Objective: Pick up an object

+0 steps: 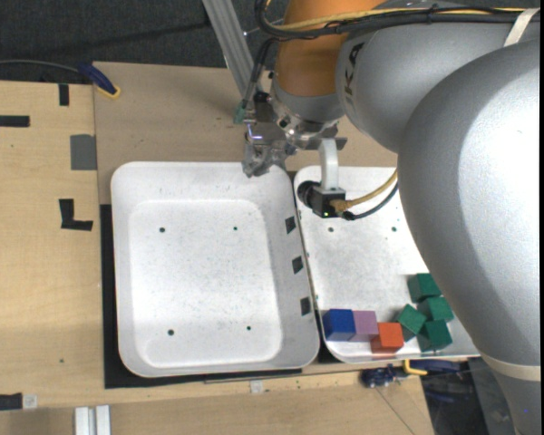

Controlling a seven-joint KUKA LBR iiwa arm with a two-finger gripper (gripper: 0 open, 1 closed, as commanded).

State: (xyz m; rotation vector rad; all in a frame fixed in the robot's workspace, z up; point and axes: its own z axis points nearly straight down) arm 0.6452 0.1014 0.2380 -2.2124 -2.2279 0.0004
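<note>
My gripper hangs over the far rim of the left bin, near that bin's back right corner, and nothing shows beneath it. The loose objects lie at the near end of the right bin: a blue cube, a purple cube, an orange cube and several green blocks clustered to their right. The gripper is well away from all of them, across the bin divide and toward the back.
The big grey arm covers the right side of the right bin. A cable with a black plug dangles over that bin's far end. A grey metal strut slants down behind the gripper. Brown bench surrounds the bins.
</note>
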